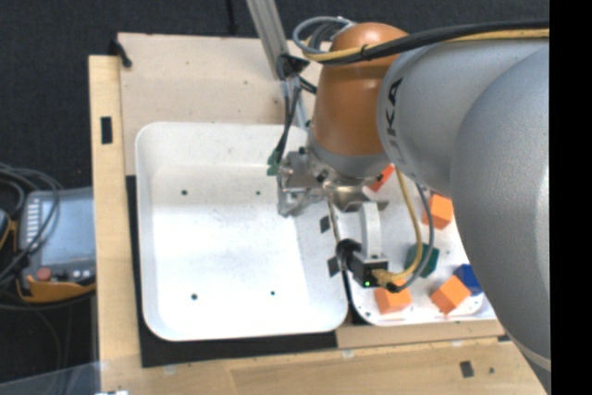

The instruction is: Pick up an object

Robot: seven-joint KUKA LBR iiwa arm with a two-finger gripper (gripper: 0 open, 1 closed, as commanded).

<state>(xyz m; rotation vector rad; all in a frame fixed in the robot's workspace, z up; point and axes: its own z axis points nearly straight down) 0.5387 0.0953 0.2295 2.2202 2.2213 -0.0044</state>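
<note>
Near edge, right bin (421,318): orange block (393,299) at the front rim. A second orange block (451,294) lies near it to the right, and a blue block (466,277) touches or sits just behind that one. Third orange block (440,211) farther back, partly hidden by the arm (481,153). Left bin (213,236): white floor with a few dark specks. Both bins sit on the pale wooden tabletop (105,199). The arm's orange band (356,97) is above the wrist, which hangs over the seam between the bins. Jaws: open or closed, cannot tell; no block seen in them.
</note>
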